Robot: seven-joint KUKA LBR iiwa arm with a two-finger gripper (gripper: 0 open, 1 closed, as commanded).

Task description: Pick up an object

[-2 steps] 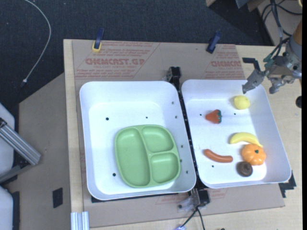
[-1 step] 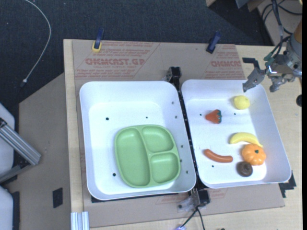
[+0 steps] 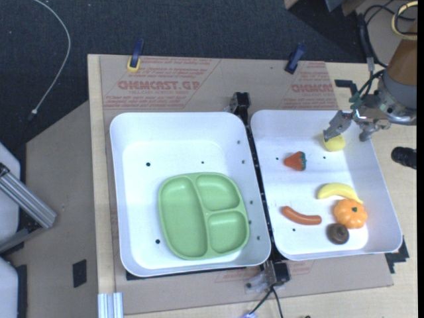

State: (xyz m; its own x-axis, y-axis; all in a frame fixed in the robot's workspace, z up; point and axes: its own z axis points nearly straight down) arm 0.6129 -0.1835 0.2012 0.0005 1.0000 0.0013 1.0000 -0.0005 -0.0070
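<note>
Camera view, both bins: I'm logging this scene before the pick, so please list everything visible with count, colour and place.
Left bin: 1, white, left half of bench.
Right bin: 1, white, beside it.
Divided plate: 1, green, in left bin.
Lemon-like toy: 1, yellow, right bin's far side, at the gripper.
Strawberry: 1, red, right bin.
Banana: 1, yellow, right bin.
Sausage: 1, red-orange, right bin.
Pumpkin: 1, orange, right bin.
Brown round toy: 1, near corner.
Gripper: 1, grey, over the yellow toy.

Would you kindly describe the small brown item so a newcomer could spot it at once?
Look in the right-hand white bin, at its near edge. Just below the orange pumpkin lies the small brown item: round, dark and the dullest piece there, unlike the bright banana and red sausage.
</note>
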